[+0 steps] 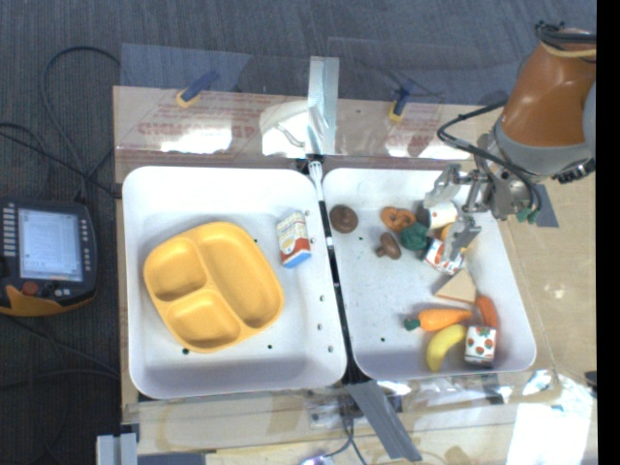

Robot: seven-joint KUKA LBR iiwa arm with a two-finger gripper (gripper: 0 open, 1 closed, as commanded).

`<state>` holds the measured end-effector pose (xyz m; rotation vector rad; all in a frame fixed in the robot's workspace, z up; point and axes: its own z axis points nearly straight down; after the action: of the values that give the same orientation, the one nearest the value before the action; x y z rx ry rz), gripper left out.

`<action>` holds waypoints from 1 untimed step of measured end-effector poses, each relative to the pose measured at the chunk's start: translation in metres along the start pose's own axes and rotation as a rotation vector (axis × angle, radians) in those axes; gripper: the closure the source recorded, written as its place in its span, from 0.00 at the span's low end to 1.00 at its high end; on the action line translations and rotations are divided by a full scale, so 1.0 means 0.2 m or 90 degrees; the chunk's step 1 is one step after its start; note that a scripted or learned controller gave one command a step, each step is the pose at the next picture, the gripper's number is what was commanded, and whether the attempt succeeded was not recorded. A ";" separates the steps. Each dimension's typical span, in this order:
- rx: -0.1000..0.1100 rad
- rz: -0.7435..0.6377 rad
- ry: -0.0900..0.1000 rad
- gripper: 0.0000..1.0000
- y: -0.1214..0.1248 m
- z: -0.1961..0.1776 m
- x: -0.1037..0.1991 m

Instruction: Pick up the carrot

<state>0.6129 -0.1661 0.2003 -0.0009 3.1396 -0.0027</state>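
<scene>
The carrot lies in the right bin toward its front right, orange with a green stub at its left end, pointing left to right. My gripper hangs over the bin's far right part, well behind the carrot and apart from it. It stands open, its fingers straddling a small heap of toys, and nothing is lifted between them. A yellow banana sits just in front of the carrot, almost touching it.
Around the gripper lie a green toy, a white-and-red carton, a brown pretzel and a mushroom. A tan wedge, an orange piece and a patterned cube crowd the carrot. The left bin holds a yellow divided plate and a small carton.
</scene>
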 end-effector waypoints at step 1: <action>-0.001 -0.110 0.002 0.00 0.20 0.52 0.35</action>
<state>0.5429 -0.1269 0.0970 -0.2723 3.1308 -0.0004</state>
